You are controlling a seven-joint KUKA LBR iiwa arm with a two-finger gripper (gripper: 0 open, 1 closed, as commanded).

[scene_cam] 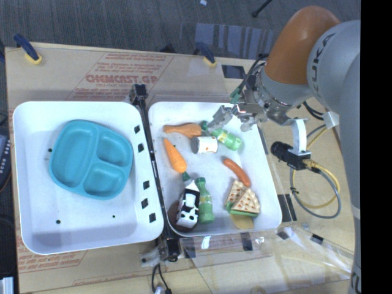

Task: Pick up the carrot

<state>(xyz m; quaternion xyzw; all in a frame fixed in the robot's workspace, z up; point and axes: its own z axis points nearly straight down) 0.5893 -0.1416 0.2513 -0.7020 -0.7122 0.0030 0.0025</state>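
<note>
The carrot (175,155) is a small orange cone. It lies on its side in the left part of the right bin (264,164), pointing toward the bin's near left. My gripper (234,119) hovers over the far right part of that bin, up and to the right of the carrot and well apart from it. Its two fingers (217,117) are spread open with nothing between them.
Around the carrot lie a drumstick (184,129), a white cylinder (207,144), a green bottle (230,141), a sausage (236,171), a sandwich wedge (244,199), a cow toy (190,204) and another green bottle (205,204). A blue divided plate (90,158) sits in the left bin.
</note>
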